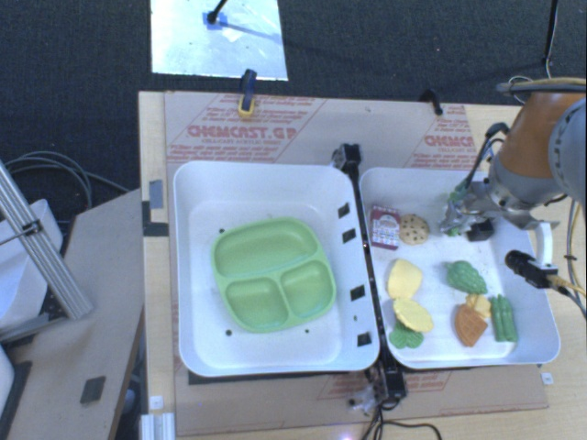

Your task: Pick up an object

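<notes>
- Round tan chocolate-chip cookie (414, 229): lies in right white bin (541, 337), beside red packet (384, 226).
- Gripper (456, 222): just right of cookie, apart; fingers' spread cannot be told.

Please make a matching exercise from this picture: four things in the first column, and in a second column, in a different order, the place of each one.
Things:
1. green divided tray
2. cookie
3. gripper
4. green beans

Places:
A. above the far part of the right bin, right of the cookie
B. in the left bin
C. near corner of the right bin, right of the orange piece
D. in the right bin, beside the small red packet

Pairs: 1-B, 2-D, 3-A, 4-C
</notes>
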